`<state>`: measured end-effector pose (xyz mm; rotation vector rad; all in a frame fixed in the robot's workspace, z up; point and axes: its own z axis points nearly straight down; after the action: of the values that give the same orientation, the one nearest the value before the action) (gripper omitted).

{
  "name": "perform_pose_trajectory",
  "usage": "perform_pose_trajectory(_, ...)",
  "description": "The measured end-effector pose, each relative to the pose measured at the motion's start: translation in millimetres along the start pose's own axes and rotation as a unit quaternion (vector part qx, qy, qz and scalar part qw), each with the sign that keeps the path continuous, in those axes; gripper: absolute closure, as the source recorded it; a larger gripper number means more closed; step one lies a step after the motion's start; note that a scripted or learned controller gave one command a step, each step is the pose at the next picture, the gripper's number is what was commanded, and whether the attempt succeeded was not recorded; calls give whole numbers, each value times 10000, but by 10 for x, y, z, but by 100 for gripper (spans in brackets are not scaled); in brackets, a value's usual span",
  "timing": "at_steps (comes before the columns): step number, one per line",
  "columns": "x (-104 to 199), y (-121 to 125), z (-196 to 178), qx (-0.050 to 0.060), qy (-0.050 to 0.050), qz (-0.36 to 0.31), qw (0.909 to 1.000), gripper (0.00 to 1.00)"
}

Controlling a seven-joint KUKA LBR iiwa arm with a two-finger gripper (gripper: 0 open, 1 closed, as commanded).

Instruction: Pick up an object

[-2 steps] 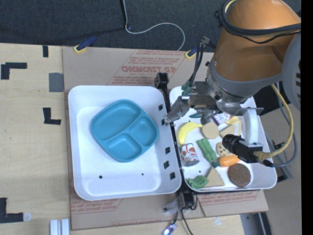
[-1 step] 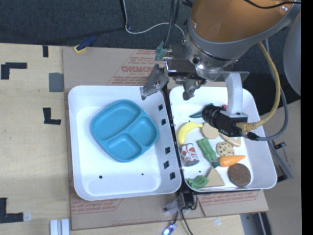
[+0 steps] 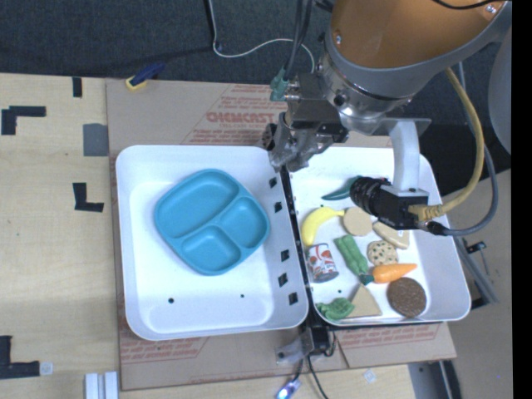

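The arm (image 3: pixel 399 32) has a broad orange band above a grey wrist ring. A dark metal claw (image 3: pixel 291 152) carries black fittings, a teal connector (image 3: pixel 278 86) and thin black cables.

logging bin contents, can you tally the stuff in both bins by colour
Blue: 1, the divided plate in the left bin
Yellow: 1, banana
Green: 3, pod, long vegetable, leafy piece
Orange: 1, carrot
Tan or beige: 4
Brown: 1, round patty
Red and white: 1, can
Total: 12
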<state>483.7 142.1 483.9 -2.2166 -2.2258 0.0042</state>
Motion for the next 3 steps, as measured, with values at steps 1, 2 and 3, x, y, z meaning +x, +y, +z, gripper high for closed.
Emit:
perform_pose_trajectory(1, 640, -1, -367, -23, 18, -15, 10000, 100)
perform_pose_trajectory(2, 375, -12, 969, 67, -26, 29, 10000, 100)
perform_pose_trajectory(3, -51, -11, 1842, 52, -19, 43, 10000, 100)
